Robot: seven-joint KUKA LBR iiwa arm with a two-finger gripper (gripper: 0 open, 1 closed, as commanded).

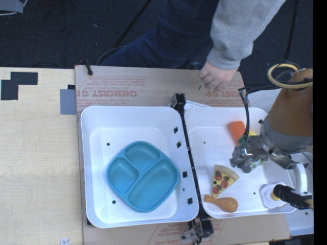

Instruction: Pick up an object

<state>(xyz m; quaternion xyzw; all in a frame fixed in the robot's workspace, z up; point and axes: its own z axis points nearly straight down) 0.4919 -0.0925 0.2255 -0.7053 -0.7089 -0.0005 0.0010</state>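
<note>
Left bin point(97, 121) holds a blue plate point(142, 175). Right bin point(204, 137) holds pizza point(223, 179), drumstick point(223, 203), orange block point(236, 130), egg point(274, 194); gripper point(247, 160) over it, grasp unclear.

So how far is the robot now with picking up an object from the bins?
Nothing looks picked up yet. The pizza slice, the chicken drumstick, the orange block and the fried egg all lie on the floor of the right bin; the blue plate sits in the left bin. In hand: the gripper is low over the right bin, between the orange block and the pizza slice. Left: grasp something and lift it.
</note>
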